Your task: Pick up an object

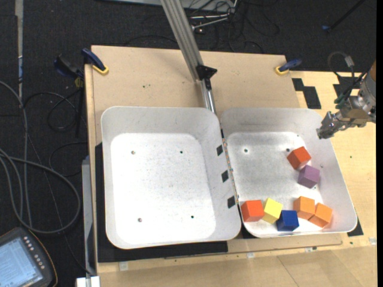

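Camera view: tool [328,128], grip state unclear, above right bin [263,141], orange block [298,157] just below-left.

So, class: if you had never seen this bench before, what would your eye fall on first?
Probably the bright blocks in the right bin: an orange block and a purple block near its right wall, and a row along its near edge with a yellow block and a blue block. Next, the gripper hanging over that bin's far right corner.

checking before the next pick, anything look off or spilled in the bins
Nothing stands out. All seven blocks sit inside the right bin: an orange block, a purple block and five clustered along its near edge. The gripper is over the bin's far right rim.
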